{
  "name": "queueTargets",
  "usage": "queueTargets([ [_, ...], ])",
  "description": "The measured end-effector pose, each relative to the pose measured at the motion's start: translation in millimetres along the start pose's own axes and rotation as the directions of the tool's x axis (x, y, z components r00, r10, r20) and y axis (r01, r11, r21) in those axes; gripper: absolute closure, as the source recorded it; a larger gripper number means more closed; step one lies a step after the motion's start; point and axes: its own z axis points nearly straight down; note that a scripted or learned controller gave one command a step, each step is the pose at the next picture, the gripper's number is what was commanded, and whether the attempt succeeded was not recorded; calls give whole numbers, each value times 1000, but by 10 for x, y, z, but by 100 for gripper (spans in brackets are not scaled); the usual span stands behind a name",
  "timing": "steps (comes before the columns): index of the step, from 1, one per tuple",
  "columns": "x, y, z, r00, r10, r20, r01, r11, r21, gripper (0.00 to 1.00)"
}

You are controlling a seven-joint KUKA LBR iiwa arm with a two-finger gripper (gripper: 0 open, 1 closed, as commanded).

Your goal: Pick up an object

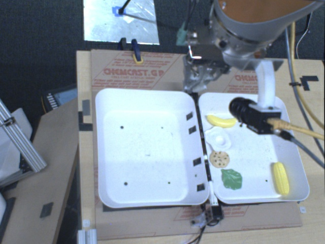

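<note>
Five things lie in the right bin [299, 187]: banana [221, 120] nearest my gripper [197, 83], then white piece [218, 139], cookie [219, 159], green leaf [231, 179], and corn [281, 178] farthest. Whether my gripper grasps anything, I cannot tell.

I see two bins side by side; the right bin [297, 187] holds a banana [220, 120] at the back, a cookie [219, 159] mid-left, a leaf [232, 179] in front of it, and corn [281, 178] front-right.

Grey arm [238, 44] with orange band [259, 4], yellow cables [299, 93].
</note>
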Motion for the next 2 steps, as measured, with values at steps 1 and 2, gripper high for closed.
queueTargets([
  [1, -312, 46, 1580, 1000, 8, 8, -8, 1000, 16, 100],
  [2, -263, 0, 986, 1000, 1, -1, -1, 1000, -5, 100],
])
